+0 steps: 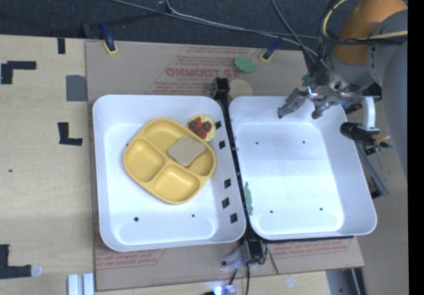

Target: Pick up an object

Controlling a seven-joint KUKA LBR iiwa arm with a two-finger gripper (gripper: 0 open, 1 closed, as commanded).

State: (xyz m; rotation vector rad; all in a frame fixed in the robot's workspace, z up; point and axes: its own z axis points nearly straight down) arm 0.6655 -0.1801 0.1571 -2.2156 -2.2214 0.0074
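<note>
Gripper (303, 107) fingers spread apart, holding nothing, over the right bin (298, 221) far edge. Yellow divided plate (169, 160) lies in the left bin (112, 221). Cardboard lettering (196, 72) possibly reads "CHEMCAST".

A yellow compartmented plastic plate (169, 160) lies in the left shallow white bin (116, 221), with a tan bread slice (185, 151) on it. The two-finger gripper (303, 107), fingers spread, hangs over the right bin's (331, 217) upper edge.
</note>
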